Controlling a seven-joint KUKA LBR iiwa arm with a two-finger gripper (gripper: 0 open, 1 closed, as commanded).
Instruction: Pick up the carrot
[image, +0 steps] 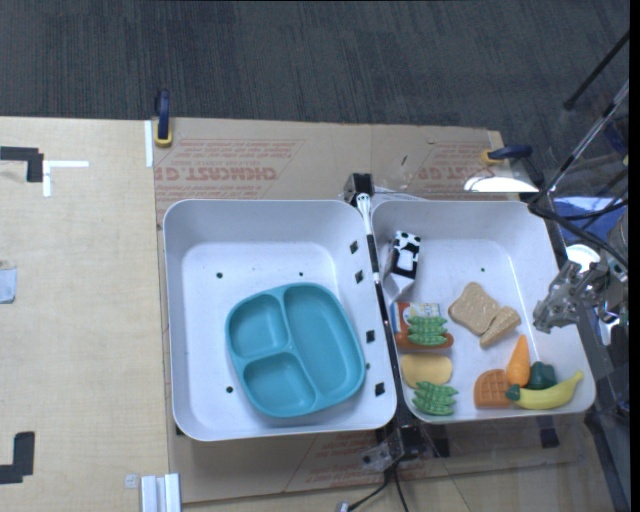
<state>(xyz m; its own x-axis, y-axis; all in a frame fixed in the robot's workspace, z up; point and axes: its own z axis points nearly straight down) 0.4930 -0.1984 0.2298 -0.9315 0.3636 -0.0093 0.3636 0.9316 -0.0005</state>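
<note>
The claw (562, 300) sits at the right rim of the right bin (470, 222), above the bin wall. You cannot tell from this view how it is set, and nothing is seen held in it.

The carrot (518, 361) lies in the right bin's near right corner, near the claw, down and to the left of it in the view. Its long axis runs close to upright in the view, tilted slightly, with the narrow tip pointing toward the bread (484, 311) and the thick end toward the banana (549, 394).

Note the crowding. The carrot touches or nearly touches a dark green item (541, 375) on its right, the banana below, and a waffle (491, 388) on its left. Expect the approach to need a short travel inward and a grip across the carrot's narrow width.

The left bin (200, 250) holds a teal tray (294, 348), well apart from the carrot.
</note>
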